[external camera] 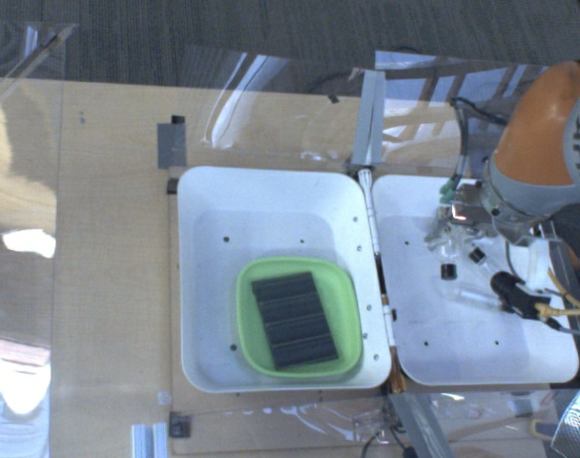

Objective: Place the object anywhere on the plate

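Note:
A dark grey ribbed block lies flat on the green plate, which sits in the front half of the left bin. The block fills most of the plate's middle and is turned slightly off square. My gripper hangs over the right bin, well to the right of the plate. Its two small dark fingertips stand apart with nothing between them, so it is open. The orange band of the arm rises above it at the far right.
A metal divider runs back from the seam between the bins. Black and yellow cabling trails from the wrist over the right bin. A small dark bracket stands on the wooden bench behind the left bin.

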`<state>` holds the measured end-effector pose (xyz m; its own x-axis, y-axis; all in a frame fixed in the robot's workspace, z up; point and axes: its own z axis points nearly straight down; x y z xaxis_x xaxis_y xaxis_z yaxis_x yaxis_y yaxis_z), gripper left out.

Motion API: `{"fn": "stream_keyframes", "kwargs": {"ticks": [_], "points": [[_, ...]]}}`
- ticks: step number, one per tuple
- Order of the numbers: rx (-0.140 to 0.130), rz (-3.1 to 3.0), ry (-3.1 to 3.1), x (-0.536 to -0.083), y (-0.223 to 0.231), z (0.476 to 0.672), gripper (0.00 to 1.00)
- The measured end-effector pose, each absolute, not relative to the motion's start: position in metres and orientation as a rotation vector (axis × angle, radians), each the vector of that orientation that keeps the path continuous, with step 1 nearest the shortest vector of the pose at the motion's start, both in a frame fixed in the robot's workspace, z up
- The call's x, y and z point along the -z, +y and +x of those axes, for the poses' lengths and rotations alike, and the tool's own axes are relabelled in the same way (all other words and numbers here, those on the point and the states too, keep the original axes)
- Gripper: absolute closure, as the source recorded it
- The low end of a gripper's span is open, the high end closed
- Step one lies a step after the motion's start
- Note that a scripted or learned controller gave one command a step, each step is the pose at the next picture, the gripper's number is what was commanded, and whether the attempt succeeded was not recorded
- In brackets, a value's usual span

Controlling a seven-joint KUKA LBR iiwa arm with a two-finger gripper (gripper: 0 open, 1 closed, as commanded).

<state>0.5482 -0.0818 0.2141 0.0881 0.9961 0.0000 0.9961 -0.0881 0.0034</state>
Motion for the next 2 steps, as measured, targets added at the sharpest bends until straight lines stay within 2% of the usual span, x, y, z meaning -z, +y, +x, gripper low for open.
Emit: {"fn": "stream_keyframes", "kwargs": {"ticks": [1,2], "points": [[0.002,2.097,2.342,-0.182,-0.007,0.491,1.00],[-0.002,2.003,2.420,-0.183,0.061,0.513,1.00]]}}
